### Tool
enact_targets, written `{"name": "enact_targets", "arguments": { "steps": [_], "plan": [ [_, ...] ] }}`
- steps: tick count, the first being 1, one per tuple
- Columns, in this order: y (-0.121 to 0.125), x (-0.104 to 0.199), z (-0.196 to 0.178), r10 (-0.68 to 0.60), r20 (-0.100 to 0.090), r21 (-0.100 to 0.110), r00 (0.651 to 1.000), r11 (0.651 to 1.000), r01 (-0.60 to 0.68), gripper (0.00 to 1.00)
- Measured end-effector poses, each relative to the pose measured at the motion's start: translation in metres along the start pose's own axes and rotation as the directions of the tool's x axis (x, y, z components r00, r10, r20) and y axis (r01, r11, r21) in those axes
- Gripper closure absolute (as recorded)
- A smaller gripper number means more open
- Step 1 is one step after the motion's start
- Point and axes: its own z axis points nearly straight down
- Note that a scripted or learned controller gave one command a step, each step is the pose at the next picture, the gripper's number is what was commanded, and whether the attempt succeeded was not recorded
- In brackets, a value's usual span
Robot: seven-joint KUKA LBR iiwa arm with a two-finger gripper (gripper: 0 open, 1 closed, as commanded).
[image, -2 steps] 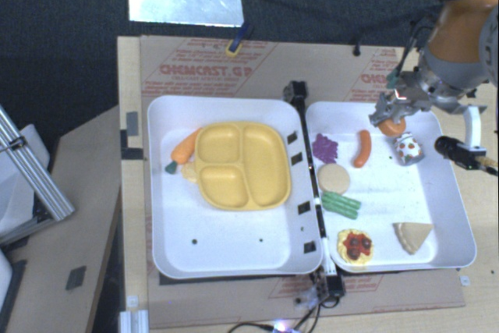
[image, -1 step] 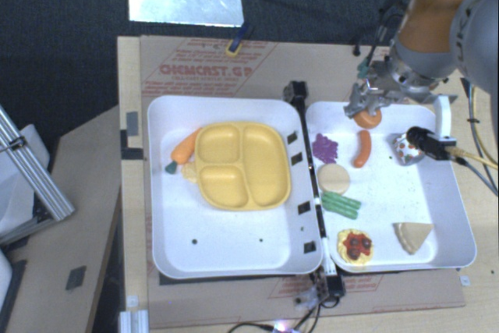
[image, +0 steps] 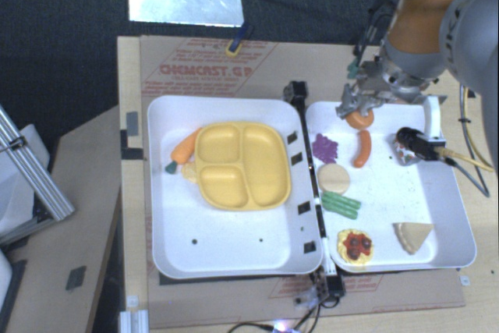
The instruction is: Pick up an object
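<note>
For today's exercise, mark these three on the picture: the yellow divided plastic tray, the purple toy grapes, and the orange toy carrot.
yellow divided plastic tray (image: 238, 165): camera view, central ridge.
purple toy grapes (image: 324, 147): camera view, middle of cluster.
orange toy carrot (image: 185, 147): camera view, mid-body.

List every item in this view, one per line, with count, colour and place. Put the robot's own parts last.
bins: two, white, side by side on the bench
tray: one, yellow, three compartments, in the left bin
carrot: one, orange, left bin, against the tray's left edge
grapes: one bunch, purple, right bin
sausage: one, orange-red, right bin
round disc: one, cream, right bin
green beans: one bundle, green, right bin
pizza: one, yellow with red topping, right bin's near edge
wedge: one, tan, right bin's near right
orange piece: one, orange, directly under the gripper
gripper: one, grey, over the right bin's far edge
</note>
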Motion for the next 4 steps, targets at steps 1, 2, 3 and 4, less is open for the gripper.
{"name": "enact_targets", "arguments": {
  "steps": [1, 2, 3, 4],
  "plan": [
    [-0.004, 0.009, 0.016, 0.0, 0.001, 0.001, 1.0, 1.0, 0.0, 1.0],
    [0.001, 0.0, 0.019, 0.006, 0.001, -0.001, 1.0, 1.0, -0.006, 1.0],
    [0.0, 0.013, 0.012, 0.001, 0.0, -0.001, 1.0, 1.0, -0.001, 1.0],
    [-0.005, -0.006, 0.013, 0.006, 0.001, 0.001, 1.0, 1.0, -0.006, 1.0]
  ]
}}
